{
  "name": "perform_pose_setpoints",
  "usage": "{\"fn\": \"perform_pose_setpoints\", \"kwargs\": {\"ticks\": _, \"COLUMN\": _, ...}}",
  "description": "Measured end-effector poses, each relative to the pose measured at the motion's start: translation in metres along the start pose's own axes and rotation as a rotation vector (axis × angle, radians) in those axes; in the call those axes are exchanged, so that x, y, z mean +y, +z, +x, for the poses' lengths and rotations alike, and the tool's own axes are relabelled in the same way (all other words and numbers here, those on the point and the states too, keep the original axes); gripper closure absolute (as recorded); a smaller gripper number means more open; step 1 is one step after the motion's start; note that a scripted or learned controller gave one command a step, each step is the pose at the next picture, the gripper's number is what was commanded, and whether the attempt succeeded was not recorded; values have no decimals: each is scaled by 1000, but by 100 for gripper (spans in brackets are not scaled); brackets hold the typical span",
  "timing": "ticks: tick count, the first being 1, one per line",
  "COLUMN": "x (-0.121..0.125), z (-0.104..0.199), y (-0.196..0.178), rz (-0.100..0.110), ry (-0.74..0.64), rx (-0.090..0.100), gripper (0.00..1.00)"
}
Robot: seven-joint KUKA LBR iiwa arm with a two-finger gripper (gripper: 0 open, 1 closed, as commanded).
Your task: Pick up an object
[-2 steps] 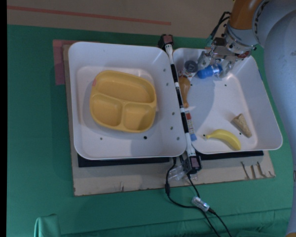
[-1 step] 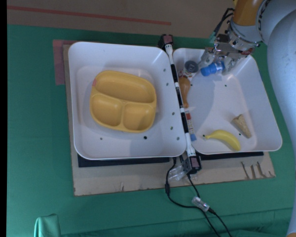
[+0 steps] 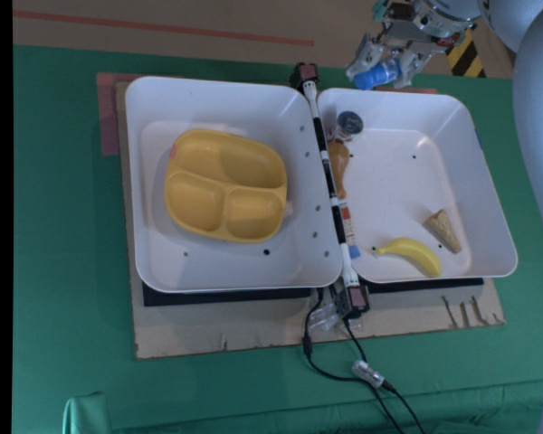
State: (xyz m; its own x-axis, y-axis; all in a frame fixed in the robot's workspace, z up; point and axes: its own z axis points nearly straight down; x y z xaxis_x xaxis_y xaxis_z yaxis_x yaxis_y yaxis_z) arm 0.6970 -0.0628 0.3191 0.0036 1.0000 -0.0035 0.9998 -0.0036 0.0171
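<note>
Hand (image 3: 386, 67) hovered at 1 o'clock, gripping a blue object (image 3: 373, 78); next likely lift clear of right bin (image 3: 489, 233).

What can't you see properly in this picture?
- Gripper: a blue thing sits at its tip, but the camera view is too blurry to tell whether it is held.
- Bottle by the divider: too small to read.
- Arm: cut off by the top edge.

Arm (image 3: 525, 25) cut off by top and right edges; tool (image 3: 386, 69) fingers indistinct behind blue object (image 3: 373, 77).
</note>
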Motion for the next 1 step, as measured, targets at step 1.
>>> {"fn": "perform_pose_setpoints", "kwargs": {"ticks": 1, "x": -110, "z": -10, "y": 28, "rz": 9, "ry": 6, "rx": 0, "gripper": 100}}
